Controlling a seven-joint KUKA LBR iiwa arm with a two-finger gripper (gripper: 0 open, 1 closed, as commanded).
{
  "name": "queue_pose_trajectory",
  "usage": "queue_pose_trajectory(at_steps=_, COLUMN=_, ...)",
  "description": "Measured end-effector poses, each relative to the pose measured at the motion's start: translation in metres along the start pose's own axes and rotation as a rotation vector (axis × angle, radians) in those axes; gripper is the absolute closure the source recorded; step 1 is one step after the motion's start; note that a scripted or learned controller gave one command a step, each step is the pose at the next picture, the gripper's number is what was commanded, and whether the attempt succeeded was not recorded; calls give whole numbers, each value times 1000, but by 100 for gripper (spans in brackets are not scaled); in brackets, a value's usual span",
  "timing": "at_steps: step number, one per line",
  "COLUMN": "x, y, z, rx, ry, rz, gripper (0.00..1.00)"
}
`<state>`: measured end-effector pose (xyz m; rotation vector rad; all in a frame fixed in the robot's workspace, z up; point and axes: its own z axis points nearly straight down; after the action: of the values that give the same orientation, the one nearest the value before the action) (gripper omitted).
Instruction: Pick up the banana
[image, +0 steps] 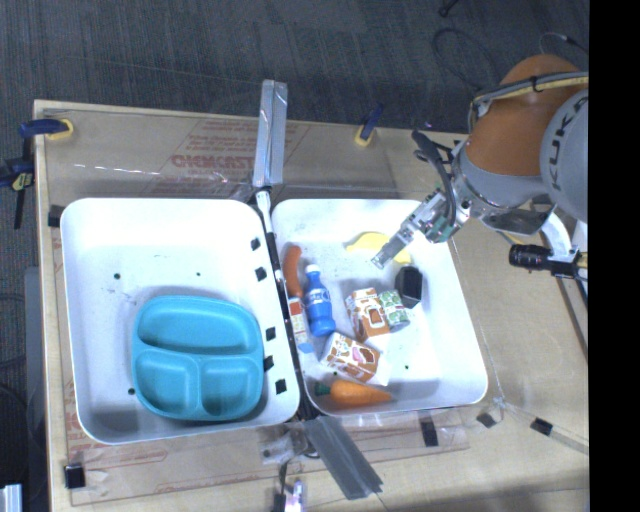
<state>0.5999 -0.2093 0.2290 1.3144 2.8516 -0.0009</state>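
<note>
1. Two white bins sit side by side on a bench; the right bin (465, 345) holds the banana (366, 241) near its far wall.
2. Gripper (385, 257) overlaps the banana's right end; finger state unclear.
3. Banana looks soft, light; grasp across its middle.

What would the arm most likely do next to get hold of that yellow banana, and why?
Probably a short drop straight down onto the banana. The gripper hangs at the banana's right end in the right bin, partly covering it, and nothing shows between its fingers. The black object lies close below, so it should come down carefully to avoid catching that instead.
</note>
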Motion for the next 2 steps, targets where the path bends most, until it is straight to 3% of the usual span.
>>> queue_pose_trajectory(at_steps=1, x=-14, y=17, z=57, rx=2, ry=3, rz=-34, gripper=0)
queue_pose_trajectory(at_steps=2, x=-14, y=16, z=1, rx=0, ry=0, rz=-79, gripper=0)
